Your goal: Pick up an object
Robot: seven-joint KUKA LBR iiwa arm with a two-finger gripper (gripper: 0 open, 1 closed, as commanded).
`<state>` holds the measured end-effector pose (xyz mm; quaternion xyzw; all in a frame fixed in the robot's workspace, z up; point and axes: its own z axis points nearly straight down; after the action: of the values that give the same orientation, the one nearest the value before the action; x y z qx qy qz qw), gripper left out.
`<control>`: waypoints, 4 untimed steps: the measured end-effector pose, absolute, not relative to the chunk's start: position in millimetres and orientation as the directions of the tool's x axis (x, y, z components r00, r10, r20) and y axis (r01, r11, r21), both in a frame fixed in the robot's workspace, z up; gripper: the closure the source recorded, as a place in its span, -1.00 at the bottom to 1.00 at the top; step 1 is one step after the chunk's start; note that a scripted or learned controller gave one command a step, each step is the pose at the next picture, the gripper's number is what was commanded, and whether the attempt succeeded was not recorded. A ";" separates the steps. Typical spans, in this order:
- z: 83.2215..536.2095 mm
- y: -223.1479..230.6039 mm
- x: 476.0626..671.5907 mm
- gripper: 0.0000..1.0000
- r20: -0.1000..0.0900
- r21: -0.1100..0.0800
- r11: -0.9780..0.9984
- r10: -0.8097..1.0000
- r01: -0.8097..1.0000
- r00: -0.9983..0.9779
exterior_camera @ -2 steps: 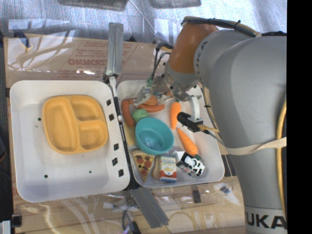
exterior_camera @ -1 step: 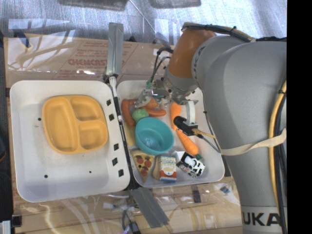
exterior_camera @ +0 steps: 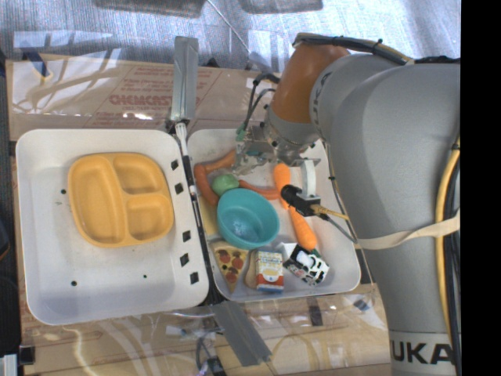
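Two white bins sit side by side; the right bin holds a teal bowl, carrot and green ball. Poised over them, the gripper carries nothing visible; whether it is closed cannot be told. Picking seems not yet done.

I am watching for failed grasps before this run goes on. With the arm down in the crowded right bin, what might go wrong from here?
1. The pincer sits low among tightly packed items; closing could catch the small green round object and the curved orange-red sausage-like piece together, or neither.
2. The round teal plastic bowl lies right beside them and may get nudged.
3. The thick grey arm hides part of the shallow white right bin, so contact there would go unseen.
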<state>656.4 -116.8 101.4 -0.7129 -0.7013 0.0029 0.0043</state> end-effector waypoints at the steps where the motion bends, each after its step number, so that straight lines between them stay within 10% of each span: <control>1: 102.0 -116.6 657.1 -1.00 0.002 -0.008 -0.016 1.000 1.000 0.016; 2: 111.5 -115.9 657.1 1.00 0.003 -0.011 -0.012 1.000 1.000 0.012; 3: 111.6 -115.9 657.3 -1.00 0.003 -0.011 -0.011 1.000 1.000 0.011; 4: 121.5 -115.4 657.7 1.00 0.003 -0.010 -0.008 1.000 1.000 0.008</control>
<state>657.7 -115.4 121.5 -0.7099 -0.7043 0.0026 0.0046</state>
